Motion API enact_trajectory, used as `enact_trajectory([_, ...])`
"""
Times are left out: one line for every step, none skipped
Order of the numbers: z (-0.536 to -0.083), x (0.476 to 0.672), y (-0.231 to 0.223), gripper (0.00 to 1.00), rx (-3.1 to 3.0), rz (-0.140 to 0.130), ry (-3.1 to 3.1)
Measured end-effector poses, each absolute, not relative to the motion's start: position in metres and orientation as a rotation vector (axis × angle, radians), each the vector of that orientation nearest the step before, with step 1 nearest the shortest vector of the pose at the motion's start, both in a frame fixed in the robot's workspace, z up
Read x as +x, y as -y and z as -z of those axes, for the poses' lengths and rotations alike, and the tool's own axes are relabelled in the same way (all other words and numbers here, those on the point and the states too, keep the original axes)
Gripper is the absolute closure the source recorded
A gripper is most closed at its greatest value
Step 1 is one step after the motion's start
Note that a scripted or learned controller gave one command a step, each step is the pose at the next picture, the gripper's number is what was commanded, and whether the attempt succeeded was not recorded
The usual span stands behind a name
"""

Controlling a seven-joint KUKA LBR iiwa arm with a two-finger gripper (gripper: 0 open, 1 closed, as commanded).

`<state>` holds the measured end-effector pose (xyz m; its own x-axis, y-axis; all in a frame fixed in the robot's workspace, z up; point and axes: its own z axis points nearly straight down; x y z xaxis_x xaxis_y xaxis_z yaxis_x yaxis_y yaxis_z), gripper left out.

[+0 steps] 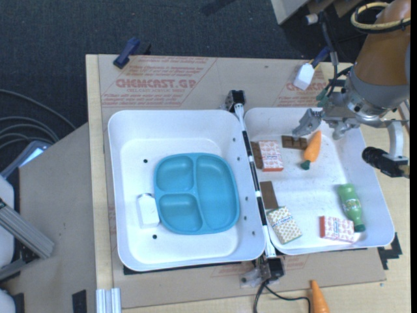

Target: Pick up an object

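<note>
Task barely begun. Claw [320,124] lowered over the far end of the right bin [381,204], fingers [306,122] spread to either side of the toy carrot's [313,147] upper end, nothing pinched between them; possibly grazing the carrot, not resolvable at this slant. Carrot lying on the bin floor, tilted, orange body toward the claw and green tip pointing to the bin's middle. Remaining: closing on an object and lifting it clear.

Count, right bin: one carrot; one green bottle [351,207] near the right wall; one dark brown bar [293,142] just beside the carrot; one red-and-white packet [271,156] near the dividing rim; one patterned box [285,225] at the near left corner; one red-and-white carton [337,228] at the near right.

Count, left bin [124,129]: one blue divided plate [195,193]; one small white block [148,210] touching its left edge.

Count, tabletop [163,77]: two bins, side by side.
</note>
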<state>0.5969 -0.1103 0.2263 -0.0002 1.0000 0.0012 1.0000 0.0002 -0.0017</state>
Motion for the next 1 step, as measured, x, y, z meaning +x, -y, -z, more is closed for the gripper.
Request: enact_trajectory([-0.1585,0.629,0.1533,0.0,-2.223,-0.001,2.221])
